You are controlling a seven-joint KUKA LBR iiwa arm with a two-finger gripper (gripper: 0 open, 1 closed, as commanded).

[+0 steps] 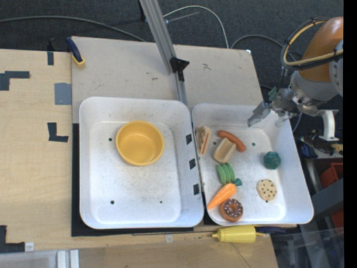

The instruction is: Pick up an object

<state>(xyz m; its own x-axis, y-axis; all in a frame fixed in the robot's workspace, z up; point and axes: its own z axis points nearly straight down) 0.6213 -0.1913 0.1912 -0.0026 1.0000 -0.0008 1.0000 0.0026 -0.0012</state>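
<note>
The right bin [295, 205] holds several toy foods: a sandwich slice [203, 139], a red sausage [231, 140], a bread piece [224, 150], a green vegetable [226, 173], a carrot [222, 196], a chocolate donut [231, 209], a cookie [266, 189] and a dark green ball [271, 159]. A yellow bowl [140, 143] sits in the left bin [95, 205]. My gripper [268, 118] hangs over the right bin's far right corner. It is open, with nothing between its fingers, and stands up and to the right of the sausage.
A yellow mustard bottle [237, 234] lies on the bench just outside the right bin's front edge. A metal pole [162, 32] rises behind the bins near their shared wall. Cables run across the dark floor at the back.
</note>
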